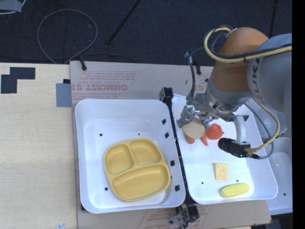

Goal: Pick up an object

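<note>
Over the right bin (pixel 267 185), near its upper left corner, my hand (pixel 192 122) sits low above a small cluster of toy food; from this angle I can't tell whether it's open or closed, or whether it has anything. Largest thing around is the left bin (pixel 90 123), w/ a yellow divided plate (pixel 137 169) lying flat in it; too wide and shallow for me, prob. stiff plastic, so not my pick. Right below my hand is a tan round piece (pixel 193 130), potato- or bread-like, touching an orange bit (pixel 204 139), w/ a red piece (pixel 215 130) just beside. I'd judge the tan one light, hollow, smooth, a bit slippery; best taken across its narrow width, near the middle. Lower in the same bin, well apart, lie a yellow corn cob (pixel 234 190), rounded, likely to roll, grip across the girth, and a thin cheese slice (pixel 220 171), flat, hard to get under.
</note>
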Available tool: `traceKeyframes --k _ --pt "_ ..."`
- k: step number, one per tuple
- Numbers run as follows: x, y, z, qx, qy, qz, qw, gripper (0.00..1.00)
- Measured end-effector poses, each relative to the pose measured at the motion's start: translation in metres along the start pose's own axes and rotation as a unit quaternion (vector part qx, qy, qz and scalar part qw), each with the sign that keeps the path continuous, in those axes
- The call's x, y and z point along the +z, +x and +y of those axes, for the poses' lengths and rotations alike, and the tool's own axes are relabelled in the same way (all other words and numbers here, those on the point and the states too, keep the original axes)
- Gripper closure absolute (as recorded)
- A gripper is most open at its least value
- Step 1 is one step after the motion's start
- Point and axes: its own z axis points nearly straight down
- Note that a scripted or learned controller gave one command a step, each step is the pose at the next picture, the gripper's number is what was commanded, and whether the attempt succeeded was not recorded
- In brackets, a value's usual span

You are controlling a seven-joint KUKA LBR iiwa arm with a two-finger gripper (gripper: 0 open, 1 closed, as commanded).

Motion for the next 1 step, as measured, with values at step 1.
traceKeyframes --k 1 --pt "0.0114 0.0451 0.007 0.0 0.0 0.0 1.0 1.0"
